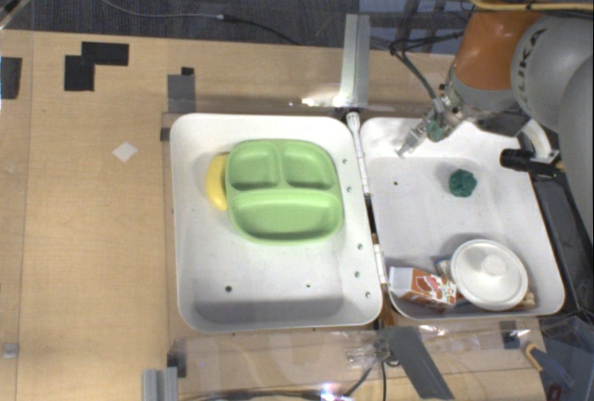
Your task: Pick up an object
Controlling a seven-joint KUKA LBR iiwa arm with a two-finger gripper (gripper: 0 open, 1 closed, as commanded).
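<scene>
White plastic bins sit side by side on the wooden bench. The left bin (200, 204) holds a green tray (281, 189) with three compartments, lying over a yellow item (215, 183) that peeks out at its left edge. The right bin (520, 213) holds a small dark-green lump (463, 183) near its middle, a white bowl (488, 273) at the near side, and a flat packet (425, 287) just beside the bowl.

The gripper (419, 135) hangs over the far left corner of the right bin, well apart from the lump and carrying nothing; whether it is released or clenched I cannot tell.

The lump is probably the easiest pick: it looks light and soft, rough enough not to slip, and free on all sides, so a pinch across its middle should do. The bowl seems stiff, smooth and wide, better taken at its rim.

The packet's red-brown print is too small to read. Letters on the arm's grey housing are partly visible but unclear.
</scene>
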